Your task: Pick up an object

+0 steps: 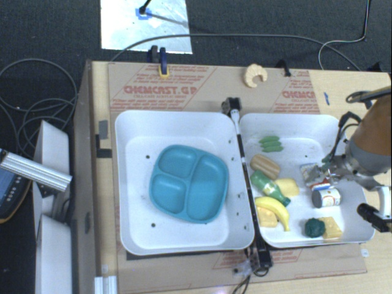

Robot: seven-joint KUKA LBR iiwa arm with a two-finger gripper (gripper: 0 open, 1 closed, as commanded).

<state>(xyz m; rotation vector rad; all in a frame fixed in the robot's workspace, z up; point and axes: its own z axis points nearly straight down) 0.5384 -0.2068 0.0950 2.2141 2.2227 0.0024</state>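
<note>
A dark green ball (314,227) lies nearest the camera in the right-hand one (306,129) of the 2 white bins, touching a pale yellow block (333,227) at the front edge. Left of them curves a banana (275,212). Just behind the block stands a small can (326,196) with a red and white label. The gripper (317,175) sits right above and behind this can, low in the bin, on the grey arm (372,146) reaching in from the right; whether the claw is spread or pressed together cannot be told, and nothing is seen pinched in it. Level with it, toward the divider, a green bottle (268,187) lies tilted beside a yellow lump (288,187). Farther back rest a tan roll (265,164) and then a green pod (270,143). The left bin (138,139) holds 1 blue divided plate (188,183). Beyond both bins, a tan curled piece (255,75) lies on the cardboard (202,84).
</note>
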